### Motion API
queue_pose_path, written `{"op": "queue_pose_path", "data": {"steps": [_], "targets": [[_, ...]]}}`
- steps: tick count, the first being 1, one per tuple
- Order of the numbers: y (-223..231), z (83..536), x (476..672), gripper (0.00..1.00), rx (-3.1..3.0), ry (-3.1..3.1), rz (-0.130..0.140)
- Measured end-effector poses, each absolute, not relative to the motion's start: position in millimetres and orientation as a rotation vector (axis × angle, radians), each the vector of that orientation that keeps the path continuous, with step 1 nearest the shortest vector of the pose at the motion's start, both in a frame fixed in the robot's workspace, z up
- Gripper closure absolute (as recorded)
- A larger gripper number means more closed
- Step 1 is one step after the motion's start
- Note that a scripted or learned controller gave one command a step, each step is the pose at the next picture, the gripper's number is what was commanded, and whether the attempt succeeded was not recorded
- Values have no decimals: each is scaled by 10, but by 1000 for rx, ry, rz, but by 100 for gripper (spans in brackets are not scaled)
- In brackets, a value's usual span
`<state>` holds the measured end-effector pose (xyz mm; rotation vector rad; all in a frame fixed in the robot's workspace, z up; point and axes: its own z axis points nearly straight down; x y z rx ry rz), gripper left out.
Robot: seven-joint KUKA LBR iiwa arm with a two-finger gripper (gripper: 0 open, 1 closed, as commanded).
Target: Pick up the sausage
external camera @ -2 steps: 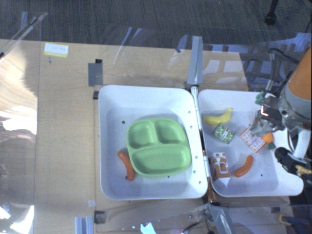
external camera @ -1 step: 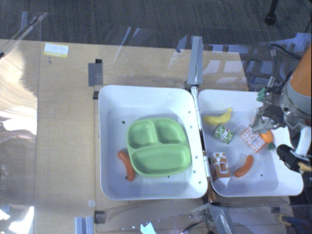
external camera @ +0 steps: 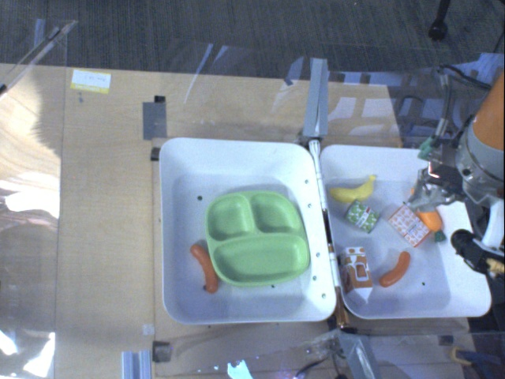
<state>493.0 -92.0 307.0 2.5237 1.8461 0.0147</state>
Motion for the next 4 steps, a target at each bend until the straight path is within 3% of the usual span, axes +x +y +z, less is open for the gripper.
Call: {"op": "queue_pose_path", "data": {"steps": [3,4], "targets": [[-899,3390,4997,100,2488,1866,29],[-1677,4374,5409,100,1834,2534,6]]}}
